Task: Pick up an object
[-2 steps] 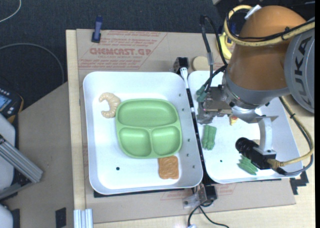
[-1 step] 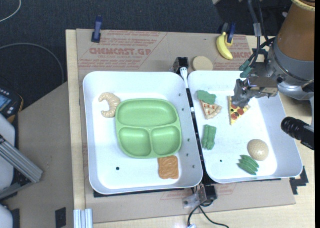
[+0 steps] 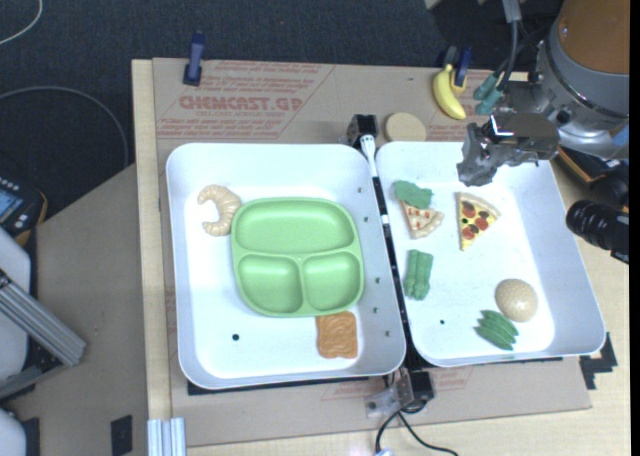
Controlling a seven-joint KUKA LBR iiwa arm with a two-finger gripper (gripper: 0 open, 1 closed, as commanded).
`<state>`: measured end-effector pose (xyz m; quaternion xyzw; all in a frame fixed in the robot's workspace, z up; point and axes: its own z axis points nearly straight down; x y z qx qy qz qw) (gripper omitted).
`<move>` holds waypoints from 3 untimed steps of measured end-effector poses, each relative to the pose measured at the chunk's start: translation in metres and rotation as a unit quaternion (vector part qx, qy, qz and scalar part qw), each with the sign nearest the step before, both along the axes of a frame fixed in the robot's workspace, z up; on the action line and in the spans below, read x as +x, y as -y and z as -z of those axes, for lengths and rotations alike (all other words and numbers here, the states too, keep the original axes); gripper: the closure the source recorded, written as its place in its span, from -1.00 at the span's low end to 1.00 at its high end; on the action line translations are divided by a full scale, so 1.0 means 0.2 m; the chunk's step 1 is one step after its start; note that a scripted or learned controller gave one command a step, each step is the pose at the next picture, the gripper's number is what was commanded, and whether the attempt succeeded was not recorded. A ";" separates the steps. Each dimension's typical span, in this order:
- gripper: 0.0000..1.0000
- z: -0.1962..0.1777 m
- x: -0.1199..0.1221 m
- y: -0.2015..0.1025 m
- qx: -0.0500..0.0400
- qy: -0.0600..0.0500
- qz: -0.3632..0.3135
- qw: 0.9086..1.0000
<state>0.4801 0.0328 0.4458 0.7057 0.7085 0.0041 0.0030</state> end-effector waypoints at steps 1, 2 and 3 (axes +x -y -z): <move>1.00 0.10 0.00 -0.09 -0.001 -0.007 0.001 1.000; 1.00 0.22 0.00 0.04 -0.001 -0.007 0.004 1.000; 1.00 0.66 -0.01 -0.08 -0.001 -0.010 0.002 1.000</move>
